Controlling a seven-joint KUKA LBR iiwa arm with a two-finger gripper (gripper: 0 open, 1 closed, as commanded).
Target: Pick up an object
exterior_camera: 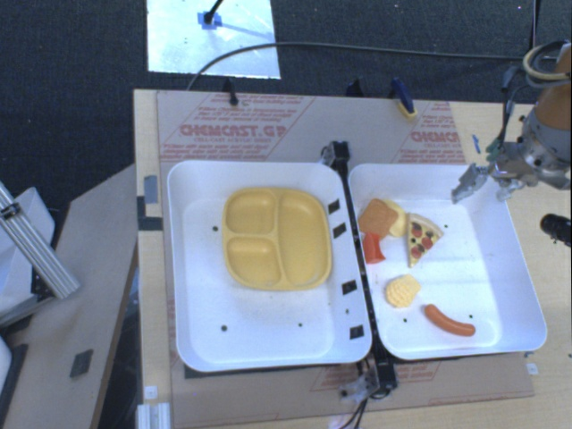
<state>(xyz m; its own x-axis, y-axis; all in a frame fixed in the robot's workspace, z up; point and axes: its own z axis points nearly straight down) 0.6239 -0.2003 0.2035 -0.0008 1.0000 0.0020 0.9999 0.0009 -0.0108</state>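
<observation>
Camera view: a bunch of toy food is being kept in the right bin (pixel 514 266), so any of it could be the thing to grab. The sausage (pixel 449 321) is being shown as a skinny orange-red link, lying flat near the bin's front edge, its long axis running left to right with the right end dipping a bit toward the front. Just up and left of it, a small yellow ridged piece (pixel 403 290) is being seen, looks like a crinkly chip. A pizza slice (pixel 420 239) with red dots is being laid with its tip pointing toward the front-left and its crust toward the back. A tan bread-like piece (pixel 382 215) is being pressed against a small red piece (pixel 374 248), right by the divider between the bins.

The left bin (pixel 201 329) is being taken up by a yellow divided plate (pixel 276 238) with three compartments, sitting flat in the middle.

The gripper (pixel 481 186) is being held over the back right corner of the right bin, well apart from all the food. Its fingers are being kept spread, with nothing between them.
</observation>
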